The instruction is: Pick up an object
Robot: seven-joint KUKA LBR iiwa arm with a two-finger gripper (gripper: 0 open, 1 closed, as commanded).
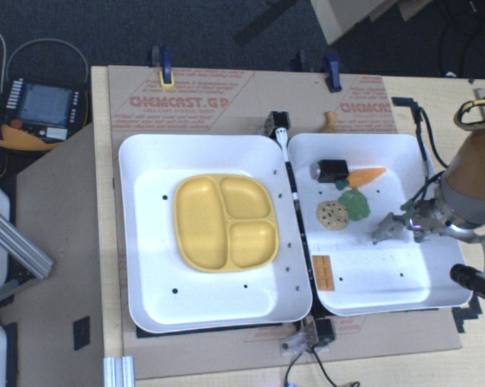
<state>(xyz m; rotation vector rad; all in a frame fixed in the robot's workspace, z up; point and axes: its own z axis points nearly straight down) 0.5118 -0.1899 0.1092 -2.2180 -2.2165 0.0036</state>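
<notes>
In the right bin (404, 285) lie a black block (333, 170), an orange carrot (366, 176), a green leafy piece (356, 205) and a round speckled cookie (332, 214). A small orange card (322, 272) rests near the bin's left wall. My gripper (394, 222) hovers low over the bin's right half, to the right of the green piece and apart from it. Its fingers stand open with nothing between them. The arm's orange band (476, 166) rises at the right edge.
The left bin (146, 280) holds a yellow plate (225, 221) with three compartments. A black divider strip (295, 208) runs between the bins. Blue clamps (167, 69) hold the cardboard at the back. A black cable (424, 139) hangs by the right bin's far corner.
</notes>
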